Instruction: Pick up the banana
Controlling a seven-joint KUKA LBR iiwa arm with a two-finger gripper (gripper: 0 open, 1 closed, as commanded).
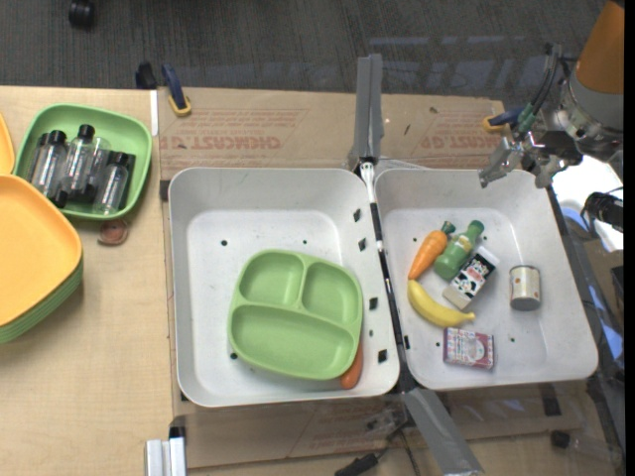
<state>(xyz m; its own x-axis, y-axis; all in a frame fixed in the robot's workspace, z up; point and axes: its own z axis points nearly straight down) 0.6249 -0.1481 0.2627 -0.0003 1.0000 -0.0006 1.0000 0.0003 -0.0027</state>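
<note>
- One target: banana [438, 304] lies flat on the floor of the right bin [566, 360], left of centre, curved, one end up near the carrot [428, 253], the other end pointing right.
- Tight neighbours: milk carton [470, 278] touches or nearly touches the banana's upper right side; green bottle [456, 251] sits just above that; carrot tip is just beside the banana's upper end. A descent slightly off lands a finger on the carton or carrot, and the grasp fails or takes the wrong item.
- Pink box [468, 348] is near below the right end, can [525, 288] further right, apart. Less risk, but a sweep along the banana's long axis could shove it into the box.
- Shape risk: the curved, smooth skin may roll or squirt out if pinched near an end. Crossing the short axis at mid-body looks safest.
- Left risk: bin wall and centre divider [380, 256] are near the banana's left side, so there's little room for a finger there.
- Tool [518, 157] hangs over the right bin's back rim, well apart from the banana, nothing in it. Fingers look spread, though small and cluttered, so low confidence.
- Left bin [198, 296] holds the green plate [296, 313] with a second carrot [351, 373] at its edge; irrelevant unless a drag crosses over.
</note>
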